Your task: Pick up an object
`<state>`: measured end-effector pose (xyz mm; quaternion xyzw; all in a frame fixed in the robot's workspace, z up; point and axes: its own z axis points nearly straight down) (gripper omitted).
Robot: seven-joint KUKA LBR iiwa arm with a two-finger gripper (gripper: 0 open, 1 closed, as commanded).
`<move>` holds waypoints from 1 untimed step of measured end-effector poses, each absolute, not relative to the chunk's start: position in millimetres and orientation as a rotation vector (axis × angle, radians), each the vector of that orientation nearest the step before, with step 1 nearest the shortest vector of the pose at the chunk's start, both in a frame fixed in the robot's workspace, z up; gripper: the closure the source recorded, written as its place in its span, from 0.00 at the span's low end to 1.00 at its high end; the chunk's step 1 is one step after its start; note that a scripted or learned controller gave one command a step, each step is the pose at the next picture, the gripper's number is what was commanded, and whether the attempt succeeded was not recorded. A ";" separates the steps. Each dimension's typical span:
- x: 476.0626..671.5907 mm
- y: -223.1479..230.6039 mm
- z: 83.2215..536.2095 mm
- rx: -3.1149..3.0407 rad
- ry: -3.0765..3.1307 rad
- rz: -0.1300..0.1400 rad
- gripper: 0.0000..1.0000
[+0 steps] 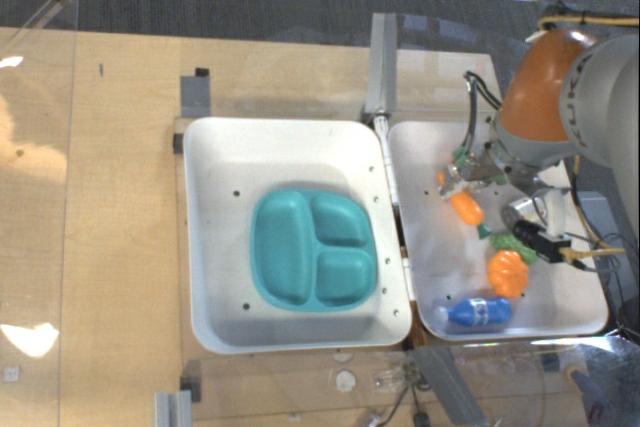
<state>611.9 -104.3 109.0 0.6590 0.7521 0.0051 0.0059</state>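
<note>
**Arm over right bin, grip state unreadable**

Arm (pixel 560 105) reached in from the right and sat over the upper part of the right bin (pixel 420 215). Gripper (pixel 468 173) was low, near the bin's middle, just above a small orange carrot-like toy (pixel 465 207). Toy looked to be touching or just under the tip, but the view was too cluttered by wrist hardware and cables to say more; couldn't tell how the tool stood, wide or narrow, or whether it held anything.

Other items in the right bin:
- orange pumpkin-like toy (pixel 508 273) with green bits at its top, toward the lower right, near the carrot toy but apart from it
- blue bottle (pixel 478 313) lying on its side along the near wall, just below the pumpkin toy

Both lay on the bin floor, clear of the gripper.

Left bin (pixel 210 215) held a teal divided plate (pixel 313 249), three compartments, flat on the floor, roughly centred and shifted a bit toward the right wall. Bins sat side by side on a wooden bench (pixel 100 215), with a grey metal post (pixel 381 65) standing behind the seam between them.
</note>
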 end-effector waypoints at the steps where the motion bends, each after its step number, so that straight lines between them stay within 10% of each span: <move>1: 622.7 -80.4 220.9 1.966 2.439 0.010 1.00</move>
